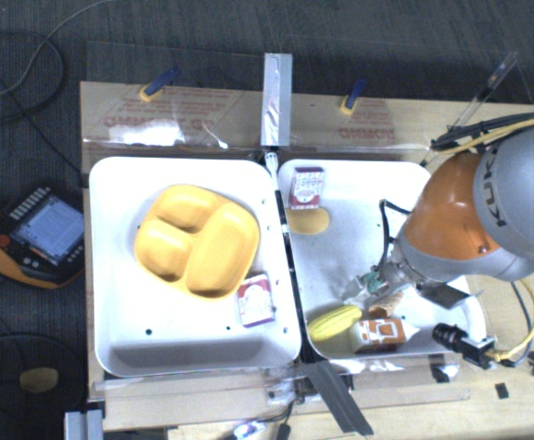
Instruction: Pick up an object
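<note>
Two white bins sit side by side on the tabletop (102,99), which is covered at the far edge by clear plastic sheeting with red print. The left bin (111,337) holds a large yellow divided tray (196,238), lying upside down toward the far left of the bin, and a small red-and-white carton (256,301) just beside the tray's near right corner, close to the wall shared by the bins.

The right bin (358,177) holds another red-and-white carton (307,187) at its far left corner, with a tan round disc (312,221) touching its near side. At the near side of this bin lies a yellow banana-like fruit (333,323), and just to its right a brown-and-orange box (379,335), the two touching or nearly so.

The arm (468,218) reaches in from the right, its orange band over the right part of the right bin. The pincer (374,282) hangs low just beyond the fruit and the box, near both. Its tip is small and blurred, so I cannot tell whether it is wide or narrow, and nothing is visibly held.

On the floor to the left lies a control pendant (38,236) with a blue screen.
</note>
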Controlling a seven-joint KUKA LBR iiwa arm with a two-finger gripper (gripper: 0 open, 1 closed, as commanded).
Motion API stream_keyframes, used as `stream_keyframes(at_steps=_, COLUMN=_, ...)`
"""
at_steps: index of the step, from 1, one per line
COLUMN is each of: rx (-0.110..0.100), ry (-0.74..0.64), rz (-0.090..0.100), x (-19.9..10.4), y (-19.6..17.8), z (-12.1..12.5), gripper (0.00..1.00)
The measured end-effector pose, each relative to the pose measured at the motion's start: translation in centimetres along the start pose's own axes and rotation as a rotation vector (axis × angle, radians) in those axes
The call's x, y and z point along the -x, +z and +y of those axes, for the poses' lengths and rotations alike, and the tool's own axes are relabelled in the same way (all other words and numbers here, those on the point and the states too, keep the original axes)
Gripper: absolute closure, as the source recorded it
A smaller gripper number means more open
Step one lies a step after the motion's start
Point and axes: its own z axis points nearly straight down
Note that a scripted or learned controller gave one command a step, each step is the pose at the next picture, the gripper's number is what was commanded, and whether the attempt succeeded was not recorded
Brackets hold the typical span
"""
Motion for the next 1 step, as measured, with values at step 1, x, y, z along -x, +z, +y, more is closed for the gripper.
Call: stream_keyframes(at_steps=1, rx=0.000, ry=0.000, rz=0.000, x=-0.01, y=0.01, z=-0.01, gripper=0.00)
